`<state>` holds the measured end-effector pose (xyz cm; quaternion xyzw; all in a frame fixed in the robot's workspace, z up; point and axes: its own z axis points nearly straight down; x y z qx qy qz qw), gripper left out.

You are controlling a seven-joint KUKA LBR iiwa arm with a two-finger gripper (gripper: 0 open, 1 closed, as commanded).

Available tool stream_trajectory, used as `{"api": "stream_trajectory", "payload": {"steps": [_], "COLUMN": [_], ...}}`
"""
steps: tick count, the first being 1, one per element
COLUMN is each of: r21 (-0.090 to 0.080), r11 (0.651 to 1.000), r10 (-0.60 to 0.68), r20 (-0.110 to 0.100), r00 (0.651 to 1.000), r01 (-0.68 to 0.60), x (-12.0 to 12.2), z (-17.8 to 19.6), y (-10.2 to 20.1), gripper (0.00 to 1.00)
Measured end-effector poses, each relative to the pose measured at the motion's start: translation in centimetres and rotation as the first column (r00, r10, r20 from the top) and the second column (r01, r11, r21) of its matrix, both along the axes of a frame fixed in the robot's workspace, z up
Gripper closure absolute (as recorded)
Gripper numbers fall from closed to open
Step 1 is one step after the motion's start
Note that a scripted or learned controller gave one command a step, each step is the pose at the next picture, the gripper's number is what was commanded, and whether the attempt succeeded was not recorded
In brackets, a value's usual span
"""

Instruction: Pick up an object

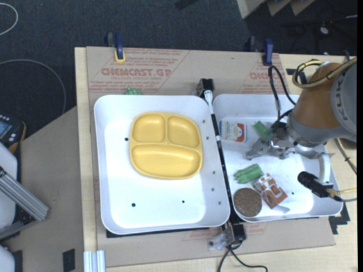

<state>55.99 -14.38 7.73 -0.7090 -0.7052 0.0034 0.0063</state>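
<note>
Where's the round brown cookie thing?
The round brown disc lies in the right bin, at its near left corner, just below the green piece and beside the brown-and-white packet.

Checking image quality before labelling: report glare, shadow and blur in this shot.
Camera view: even overhead light; the left bin looks washed out near its floor; soft shadow under the yellow divided plate; the gripper is slightly blurred; small items in the right bin lack fine detail.
</note>
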Motion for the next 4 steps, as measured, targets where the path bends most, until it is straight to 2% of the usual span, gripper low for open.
{"api": "stream_trajectory", "payload": {"steps": [1,2,3,4], "r21": [-0.006,0.027,0.000,-0.004], "r11": [1.000,1.000,1.000,1.000], "r10": [0.010,0.006,0.004,0.005], "r20": [0.018,-0.008,0.005,0.015], "r00": [1.000,1.000,1.000,1.000], "r01": [-0.009,-0.006,-0.004,-0.005], "x": [8.3,9.7,1.0,1.5], "z": [0.8,0.6,9.8,10.8], "y": [2.0,-4.8,-2.7,-2.9], "gripper": [0.00,0.00,0.00,1.00]}}
